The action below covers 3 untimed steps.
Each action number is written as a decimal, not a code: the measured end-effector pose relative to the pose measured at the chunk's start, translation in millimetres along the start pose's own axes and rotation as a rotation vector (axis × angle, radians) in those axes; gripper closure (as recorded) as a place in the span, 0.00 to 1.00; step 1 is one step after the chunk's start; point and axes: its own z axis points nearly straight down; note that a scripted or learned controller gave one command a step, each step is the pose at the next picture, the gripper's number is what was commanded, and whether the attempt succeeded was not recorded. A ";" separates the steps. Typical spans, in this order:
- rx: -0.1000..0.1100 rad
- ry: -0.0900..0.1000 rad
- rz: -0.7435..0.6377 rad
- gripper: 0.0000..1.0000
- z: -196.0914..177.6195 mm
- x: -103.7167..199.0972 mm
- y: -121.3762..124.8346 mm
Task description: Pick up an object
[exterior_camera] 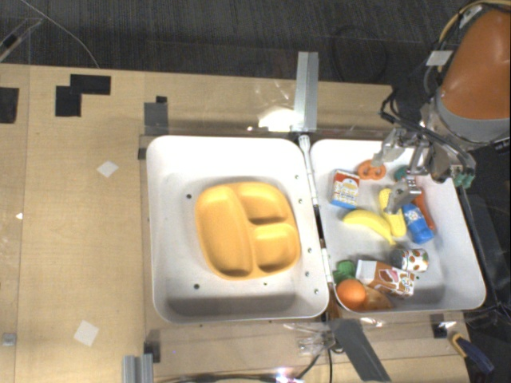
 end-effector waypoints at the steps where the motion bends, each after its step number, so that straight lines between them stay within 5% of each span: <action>1: -0.001 0.010 0.074 0.00 113.9 54.9 -10.4; 2: -0.001 -0.019 0.442 0.00 176.8 -42.3 -10.8; 3: -0.005 -0.019 0.730 0.00 176.6 -63.5 -10.8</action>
